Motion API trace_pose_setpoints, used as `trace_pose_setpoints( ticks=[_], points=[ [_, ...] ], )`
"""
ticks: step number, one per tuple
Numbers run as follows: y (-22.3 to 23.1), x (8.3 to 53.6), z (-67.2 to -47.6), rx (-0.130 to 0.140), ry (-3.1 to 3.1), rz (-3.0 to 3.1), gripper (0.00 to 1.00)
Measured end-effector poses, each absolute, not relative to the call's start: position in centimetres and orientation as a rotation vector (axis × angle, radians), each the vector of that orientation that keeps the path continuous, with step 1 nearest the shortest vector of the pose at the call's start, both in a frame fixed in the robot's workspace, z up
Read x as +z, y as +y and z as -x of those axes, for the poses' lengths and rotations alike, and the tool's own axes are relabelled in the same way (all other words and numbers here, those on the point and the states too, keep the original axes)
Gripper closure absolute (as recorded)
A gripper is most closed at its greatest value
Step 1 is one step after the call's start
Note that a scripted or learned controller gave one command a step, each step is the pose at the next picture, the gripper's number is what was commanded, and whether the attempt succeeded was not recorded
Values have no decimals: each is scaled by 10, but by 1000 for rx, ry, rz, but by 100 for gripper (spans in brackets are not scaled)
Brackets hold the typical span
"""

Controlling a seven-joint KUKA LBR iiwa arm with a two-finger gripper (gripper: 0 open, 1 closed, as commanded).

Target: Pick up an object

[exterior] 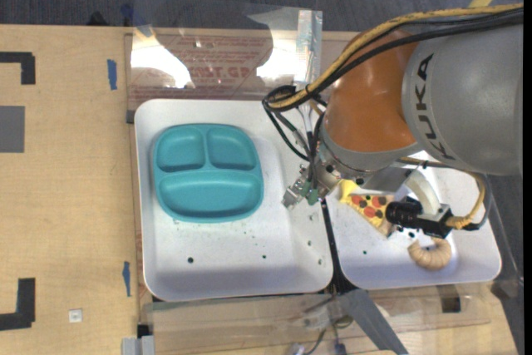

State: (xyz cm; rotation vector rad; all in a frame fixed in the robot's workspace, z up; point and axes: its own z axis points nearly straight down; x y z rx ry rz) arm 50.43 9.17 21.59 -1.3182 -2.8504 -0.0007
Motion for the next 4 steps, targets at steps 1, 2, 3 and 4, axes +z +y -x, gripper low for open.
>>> trace_pose_setpoints(
  ticks=[1,2,3,4],
  points=[
    [109,199,-490,3,-2563,1811,100],
    [143,216,-520,3,-1610,2697,100],
    [155,217,-502,5,-1088,2946,100],
    [204,195,-486,4,-318,3125,100]
  ],
)
